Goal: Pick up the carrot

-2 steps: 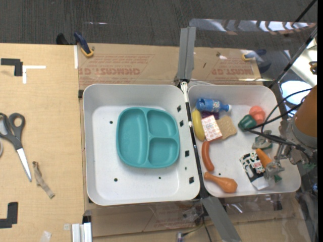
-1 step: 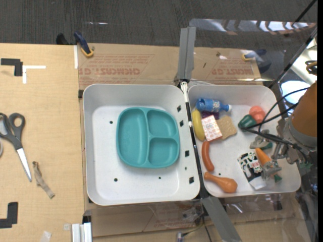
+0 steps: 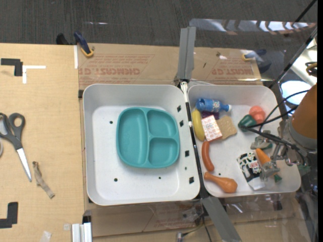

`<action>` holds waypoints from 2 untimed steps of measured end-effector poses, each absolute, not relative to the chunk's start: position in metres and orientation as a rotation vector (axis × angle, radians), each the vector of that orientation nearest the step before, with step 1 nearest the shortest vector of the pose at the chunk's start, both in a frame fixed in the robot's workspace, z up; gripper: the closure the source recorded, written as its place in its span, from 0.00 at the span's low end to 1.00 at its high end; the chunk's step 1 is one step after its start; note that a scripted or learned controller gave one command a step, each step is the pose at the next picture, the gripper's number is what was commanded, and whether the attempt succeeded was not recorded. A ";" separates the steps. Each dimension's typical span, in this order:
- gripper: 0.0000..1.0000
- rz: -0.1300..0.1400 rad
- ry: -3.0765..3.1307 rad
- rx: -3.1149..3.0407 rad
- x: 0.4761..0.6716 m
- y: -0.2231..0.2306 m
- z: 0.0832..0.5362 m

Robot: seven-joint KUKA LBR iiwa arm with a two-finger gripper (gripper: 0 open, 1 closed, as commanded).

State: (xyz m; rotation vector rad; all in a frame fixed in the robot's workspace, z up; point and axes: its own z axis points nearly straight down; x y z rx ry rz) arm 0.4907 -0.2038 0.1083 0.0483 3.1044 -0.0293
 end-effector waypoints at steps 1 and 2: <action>1.00 -0.028 3.109 0.043 0.491 -0.203 0.122; 1.00 0.000 3.129 -0.226 0.479 -0.157 0.201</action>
